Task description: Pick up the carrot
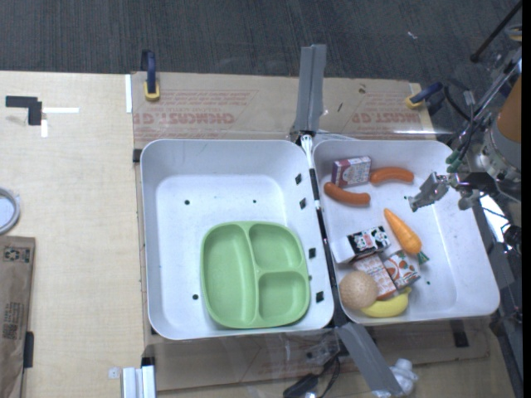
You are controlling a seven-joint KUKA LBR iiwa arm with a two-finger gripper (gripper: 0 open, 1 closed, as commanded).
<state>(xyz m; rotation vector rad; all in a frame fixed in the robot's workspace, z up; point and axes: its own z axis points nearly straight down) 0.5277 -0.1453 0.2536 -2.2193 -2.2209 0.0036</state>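
Carrot (403, 231) lies mid right bin (465, 297), tip toward 10 o'clock, green stub at 4 o'clock. Looks like a light, stiff, smooth toy; may roll. Best taken across its thick middle. Gripper (429, 191) hovers near, at 1 o'clock; grasp state unreadable.

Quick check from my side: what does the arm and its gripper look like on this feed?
The gripper is small, bare grey metal with thin fingers. Behind it, the arm is grey with an orange band above the wrist, and dark cables run alongside it.
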